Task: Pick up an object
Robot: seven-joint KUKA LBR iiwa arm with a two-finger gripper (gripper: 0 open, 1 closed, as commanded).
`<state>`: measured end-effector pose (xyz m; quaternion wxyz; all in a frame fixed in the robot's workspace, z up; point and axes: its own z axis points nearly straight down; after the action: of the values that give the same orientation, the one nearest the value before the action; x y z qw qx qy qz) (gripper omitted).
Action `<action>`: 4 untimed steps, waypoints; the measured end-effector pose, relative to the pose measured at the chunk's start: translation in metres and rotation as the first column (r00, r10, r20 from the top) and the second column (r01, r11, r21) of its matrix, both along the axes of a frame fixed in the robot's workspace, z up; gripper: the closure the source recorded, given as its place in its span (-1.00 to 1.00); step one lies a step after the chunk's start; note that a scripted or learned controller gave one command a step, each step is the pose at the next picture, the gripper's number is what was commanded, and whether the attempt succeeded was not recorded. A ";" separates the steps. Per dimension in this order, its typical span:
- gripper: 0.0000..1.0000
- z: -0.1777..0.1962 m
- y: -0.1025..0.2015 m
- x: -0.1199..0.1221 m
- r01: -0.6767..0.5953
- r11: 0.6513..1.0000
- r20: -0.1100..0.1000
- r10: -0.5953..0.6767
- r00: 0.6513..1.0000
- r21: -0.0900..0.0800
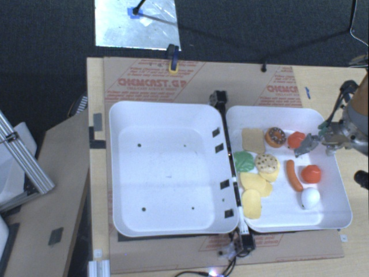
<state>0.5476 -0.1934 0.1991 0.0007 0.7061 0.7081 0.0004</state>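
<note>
- Reaching in from the right, the grey arm (358,111) hangs over the right bin (334,212), with its gripper (305,146) low above the bin's upper right part.
- One dark finger points left and down, its tip just beside a red tomato-like piece (296,139); from where I stand I cannot tell whether the gripper is apart or together, and I see nothing held in it.
- All the toy food lies in the right bin. A sprinkled doughnut (275,137) sits next to that red piece, and a tan square slice (252,139) lies left of the doughnut.
- Below them come a green leafy piece (244,161), a chocolate-chip cookie (267,164) touching it, and a pile of pale yellow chips (253,190) running down toward the near wall.
- An orange-red sausage (294,175) lies lengthwise in the middle, a second red tomato (311,173) just beside it on the right, and a white egg (310,198) below those two.
- Beside it, the left bin (124,126) shares a middle edge with the right one, where dark clips (219,149) sit along the seam.
- Both bins rest on a cardboard sheet (150,79) with red printed lettering, on the wooden bench (95,91).
- Past the bench's far edge a shiny metal plate (115,16) lies on dark carpet.
</note>
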 end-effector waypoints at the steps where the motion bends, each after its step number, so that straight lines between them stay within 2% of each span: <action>1: -1.00 -0.119 0.003 0.032 -0.004 1.000 0.001 0.004 1.000 0.000; 2: 1.00 -0.103 0.002 0.032 -0.003 1.000 0.004 0.003 1.000 -0.001; 3: 1.00 -0.115 -0.014 -0.065 0.006 1.000 -0.004 -0.006 1.000 0.002; 4: 1.00 -0.018 -0.013 0.013 -0.005 1.000 0.013 0.005 1.000 -0.005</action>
<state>0.5606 -0.2061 0.1812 0.0069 0.7043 0.7099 0.0032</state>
